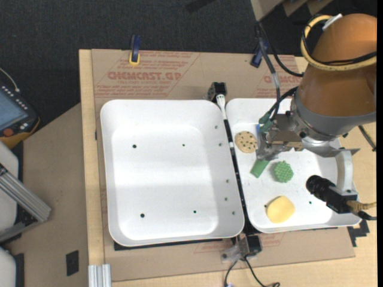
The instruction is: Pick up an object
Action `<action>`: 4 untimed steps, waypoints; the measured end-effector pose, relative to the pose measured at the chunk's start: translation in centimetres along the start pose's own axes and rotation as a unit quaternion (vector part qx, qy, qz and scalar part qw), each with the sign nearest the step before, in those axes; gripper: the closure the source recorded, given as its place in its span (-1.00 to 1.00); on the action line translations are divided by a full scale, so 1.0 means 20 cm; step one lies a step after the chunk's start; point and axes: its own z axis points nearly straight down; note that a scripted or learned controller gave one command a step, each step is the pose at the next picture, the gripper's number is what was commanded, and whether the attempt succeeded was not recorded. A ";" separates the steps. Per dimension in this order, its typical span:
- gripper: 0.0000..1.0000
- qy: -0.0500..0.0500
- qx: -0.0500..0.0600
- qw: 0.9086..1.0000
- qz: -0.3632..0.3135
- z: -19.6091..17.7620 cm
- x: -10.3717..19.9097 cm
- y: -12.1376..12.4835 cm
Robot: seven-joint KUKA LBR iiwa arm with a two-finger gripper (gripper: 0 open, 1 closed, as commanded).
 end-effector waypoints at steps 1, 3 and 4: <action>1.00 -0.001 -0.001 1.000 0.004 0.14 -0.60 0.00; 1.00 0.000 0.000 1.000 0.000 0.19 -0.48 0.01; 1.00 0.001 -0.005 1.000 -0.006 -0.01 -0.14 0.01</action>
